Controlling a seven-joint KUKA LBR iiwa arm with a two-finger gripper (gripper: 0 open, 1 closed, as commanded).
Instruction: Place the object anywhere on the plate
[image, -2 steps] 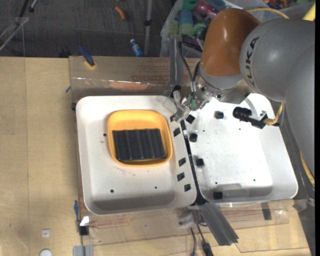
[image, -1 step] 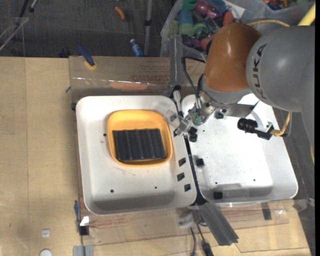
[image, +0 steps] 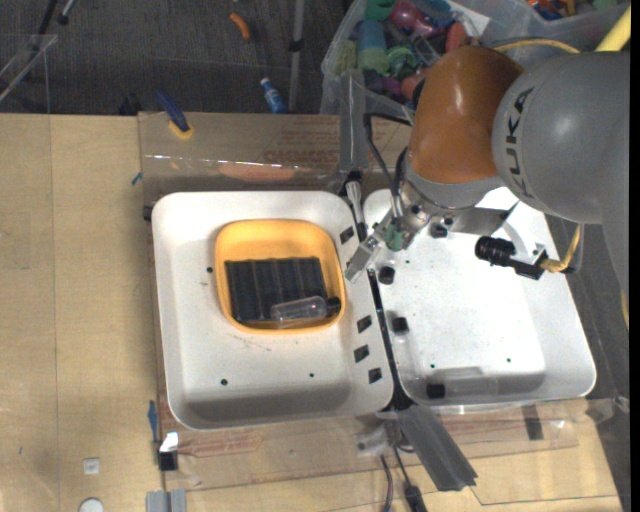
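Note:
A yellow plate (image: 232, 245) with rounded corners lies in the left bin (image: 190, 370). On it rests a black ridged rectangular object (image: 270, 283), and a small clear, tube-like piece (image: 300, 309) lies along that object's near edge. My gripper (image: 373, 254) hangs below the orange wrist band (image: 455, 115), over the divider between the two bins, just right of the plate's right rim. It is apart from the things on the plate. A small green part (image: 398, 238) shows at the gripper's base.
The right bin (image: 500, 340) lies under the arm, with a black fitting (image: 497, 250) on a yellow cable above its far side. Black clips (image: 365, 325) line the divider. A crate of coloured toys (image: 400, 35) stands behind the bins.

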